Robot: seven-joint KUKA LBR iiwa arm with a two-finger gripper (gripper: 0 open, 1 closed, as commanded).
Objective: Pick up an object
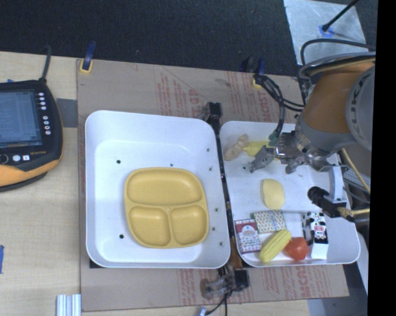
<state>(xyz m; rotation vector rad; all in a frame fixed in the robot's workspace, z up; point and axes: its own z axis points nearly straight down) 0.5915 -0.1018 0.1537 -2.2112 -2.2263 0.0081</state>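
My gripper (275,164) hangs over the back of the right bin (350,255). Its two grey fingers (259,163) are spread apart, open, with nothing between them. A small yellow piece (253,148) lies just left of the left finger, and a tan lumpy piece (235,147) sits beside that. Just below the gripper is a pale yellow oval (272,193). Along the front of the bin lie a corn cob (275,245), a red tomato (298,249), a patterned cracker box (270,221), a small red-and-white card (247,236) and a black-and-white figure (318,229).
The left bin (107,151) holds a yellow three-compartment plate (165,206). A tablet controller (20,132) rests on the bench at far left. Cables (278,98) run from the arm over the back of the right bin. The arm's orange band (333,94) looms at the right.
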